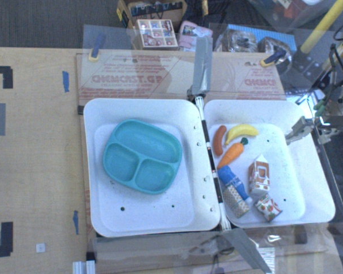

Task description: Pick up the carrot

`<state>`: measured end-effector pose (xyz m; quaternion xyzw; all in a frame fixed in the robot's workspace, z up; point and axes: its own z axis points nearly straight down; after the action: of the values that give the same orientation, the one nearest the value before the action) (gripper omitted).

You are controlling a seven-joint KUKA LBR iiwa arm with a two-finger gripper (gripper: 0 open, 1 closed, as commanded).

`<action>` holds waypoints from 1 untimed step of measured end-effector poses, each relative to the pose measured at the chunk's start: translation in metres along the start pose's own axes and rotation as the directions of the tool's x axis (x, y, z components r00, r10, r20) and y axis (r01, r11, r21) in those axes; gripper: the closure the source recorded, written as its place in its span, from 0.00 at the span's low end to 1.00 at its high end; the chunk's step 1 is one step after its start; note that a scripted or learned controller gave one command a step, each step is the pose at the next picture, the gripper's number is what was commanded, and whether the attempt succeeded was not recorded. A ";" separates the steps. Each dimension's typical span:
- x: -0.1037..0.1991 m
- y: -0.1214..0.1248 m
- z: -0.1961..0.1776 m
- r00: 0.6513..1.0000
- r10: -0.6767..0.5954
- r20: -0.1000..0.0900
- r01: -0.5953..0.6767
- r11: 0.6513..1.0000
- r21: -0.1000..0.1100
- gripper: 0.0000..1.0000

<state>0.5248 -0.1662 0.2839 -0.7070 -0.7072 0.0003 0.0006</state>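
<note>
Carrot beside banana (touching)

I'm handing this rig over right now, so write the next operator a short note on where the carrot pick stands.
Gripper: at the right bin's right edge, holding nothing; it is too small to tell how it is set.
Carrot: lying in the right bin near its left wall, between the banana and the blue bottle, with a red sausage beside it.
Done: nothing yet; the carrot is untouched.
Left: move across to the carrot, grasp it, lift.
</note>
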 end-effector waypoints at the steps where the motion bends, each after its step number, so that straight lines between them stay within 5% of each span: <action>1: 0.049 0.009 0.135 0.998 0.060 0.000 -0.060 0.998 -0.001 0.00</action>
<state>0.5332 -0.1173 0.1493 -0.7279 -0.6857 0.0001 0.0002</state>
